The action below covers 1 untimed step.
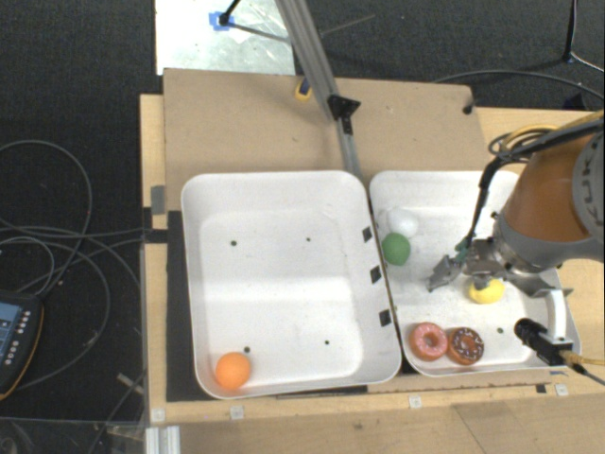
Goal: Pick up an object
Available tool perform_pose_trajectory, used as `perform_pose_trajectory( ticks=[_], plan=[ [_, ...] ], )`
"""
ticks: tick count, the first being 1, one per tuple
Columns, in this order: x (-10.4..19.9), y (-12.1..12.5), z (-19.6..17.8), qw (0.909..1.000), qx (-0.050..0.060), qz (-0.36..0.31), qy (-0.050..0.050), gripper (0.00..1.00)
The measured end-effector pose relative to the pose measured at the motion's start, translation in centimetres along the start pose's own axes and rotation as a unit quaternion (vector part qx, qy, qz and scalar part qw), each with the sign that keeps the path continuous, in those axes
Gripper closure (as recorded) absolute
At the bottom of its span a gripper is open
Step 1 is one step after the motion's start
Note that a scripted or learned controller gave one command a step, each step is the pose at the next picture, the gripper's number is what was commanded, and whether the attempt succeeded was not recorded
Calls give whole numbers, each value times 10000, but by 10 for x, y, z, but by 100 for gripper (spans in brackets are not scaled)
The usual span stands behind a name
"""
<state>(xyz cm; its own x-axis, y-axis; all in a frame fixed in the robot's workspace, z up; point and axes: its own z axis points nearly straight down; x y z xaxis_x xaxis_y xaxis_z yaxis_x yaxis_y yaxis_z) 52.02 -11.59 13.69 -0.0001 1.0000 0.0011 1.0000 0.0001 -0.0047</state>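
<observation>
The yellow object (488,291) lies in the right bin (425,192), close beside the gripper (465,270) and partly tucked under the wrist, so only its lower rounded part shows. Whether anything sits between the gripper's fingers cannot be told from this view, nor whether they are apart or together.

The arm (558,206) reaches in over the right bin's far-right side, its orange band high above the yellow object and its grey wrist bent down toward the bin floor. The gripper points leftward and down, one dark finger tip stretching out to the left of the yellow object, just above the bin floor.

To the left of the yellow object, near the bin's left wall, rests a green ball (396,249), and a white ball (403,223) sits just behind it, touching or nearly so. In front of the yellow object, along the bin's near wall, two doughnuts lie side by side: a pink doughnut (428,340) and a brown doughnut (464,345).

Well away to the left, an orange ball (232,370) sits in the near-left corner of the left bin (274,192).
</observation>
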Motion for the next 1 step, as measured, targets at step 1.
perform_pose_trajectory(
  ticks=[1],
  plan=[
    [0, 0, 49, 10000, -6, -5, 1, 0]
  ],
)
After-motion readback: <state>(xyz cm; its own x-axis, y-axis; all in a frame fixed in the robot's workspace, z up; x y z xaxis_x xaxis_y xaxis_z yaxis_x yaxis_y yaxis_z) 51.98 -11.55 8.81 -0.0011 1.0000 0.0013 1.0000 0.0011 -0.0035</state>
